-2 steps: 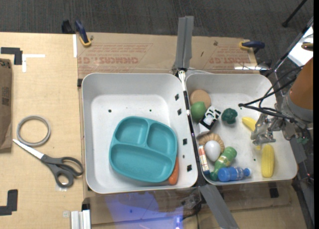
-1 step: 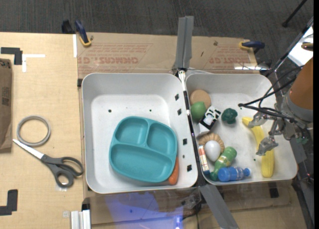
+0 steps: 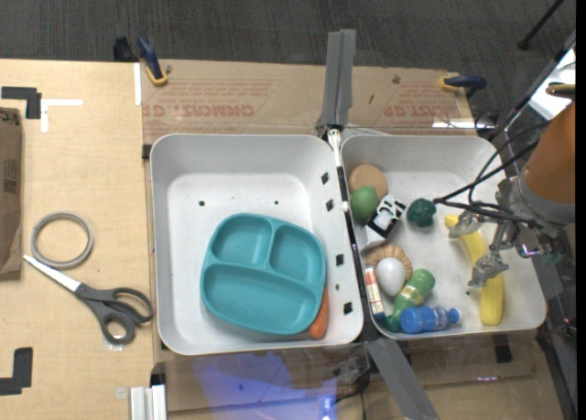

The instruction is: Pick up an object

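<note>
The grey arm with its orange band enters from the right edge and hangs over the right-hand shallow white bin (image 3: 513, 148), its two-finger metal gripper (image 3: 487, 267) low above the bin's right part. The fingers point down and seem close to a yellow banana-shaped toy (image 3: 492, 301) lying near the bin's front right corner, with a second yellow piece (image 3: 472, 245) just behind it; whether the jaws are spread or pressed together cannot be told, and nothing is plainly seen between them. Black cables run from the wrist across the bin's upper right. The other things to pick sit toward the left and middle of this bin: a tan round disc (image 3: 368, 177) at the back, a green ball (image 3: 363, 201) just in front of it, a small black and white block (image 3: 388, 213), a dark green round toy (image 3: 421, 213), a white egg (image 3: 390, 274) resting on a woven brown piece, a green bottle-shaped toy (image 3: 415, 286) and a blue plastic bottle (image 3: 427, 319) lying along the front wall. The left-hand white bin (image 3: 174, 189) holds a teal divided plastic plate (image 3: 265, 274) with an orange carrot-shaped toy (image 3: 320, 316) at its front right edge. On the wooden bench to the left lie grey-handled scissors (image 3: 92, 297) and a roll of tape (image 3: 61, 238).
</note>
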